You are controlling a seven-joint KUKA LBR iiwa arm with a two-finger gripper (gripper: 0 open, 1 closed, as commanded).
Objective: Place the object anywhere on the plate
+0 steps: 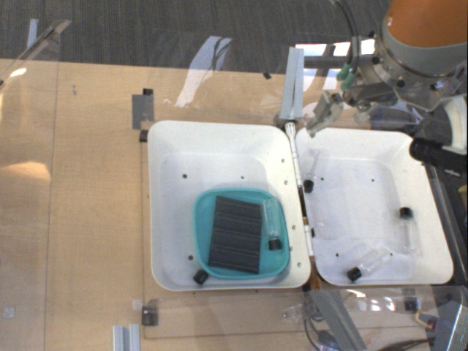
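Pale wooden bench (73, 196) carries two shallow white bins. Inside the left white bin (219, 141) lies a teal square plastic plate (205, 218); a dark ribbed rectangular block (236, 234) lies on that plate, with a clear plastic tube with a black cap (273, 225) beside it. Up and right of the plate, over the right bin's (431, 269) rear edge, hangs the gripper (322, 115); whether it is wide or narrow cannot be told.

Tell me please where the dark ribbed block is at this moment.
The dark ribbed block lies on the teal plate in the left bin, with a clear tube along its right side.
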